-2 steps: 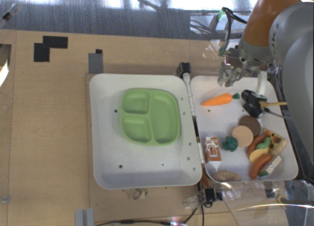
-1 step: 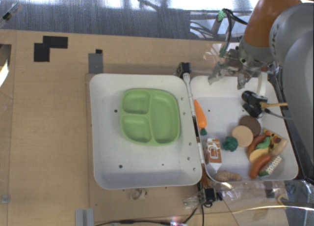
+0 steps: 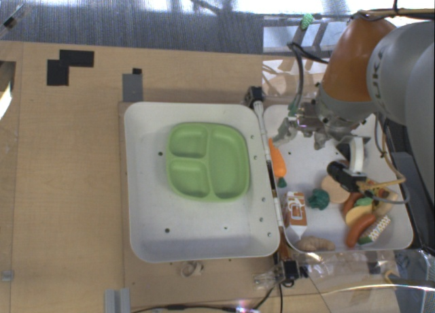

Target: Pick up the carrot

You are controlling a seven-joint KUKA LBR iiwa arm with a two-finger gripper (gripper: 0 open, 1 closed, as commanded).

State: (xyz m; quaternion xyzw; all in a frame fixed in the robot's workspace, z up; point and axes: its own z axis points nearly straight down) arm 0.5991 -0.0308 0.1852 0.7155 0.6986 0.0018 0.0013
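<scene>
Both bins (image 3: 146, 237) smooth white plastic, slightly glossy; divided plate (image 3: 207, 160) matt green plastic; carrot (image 3: 276, 160) smooth orange, plastic-looking; bench (image 3: 61, 203) matt wood-look board; arm (image 3: 380, 53) semi-gloss grey shell, glossy orange band.

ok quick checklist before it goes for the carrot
1. Carrot in view, at the right bin's left wall: ok.
2. Carrot top uncovered: ok.
3. Claw over the carrot: not ok, it is up and to the right.
4. Claw open: cannot tell.
5. Room beside the carrot: not ok on the wall side; the packet lies just below.
6. Plate in the left bin, out of the way: ok.
</scene>
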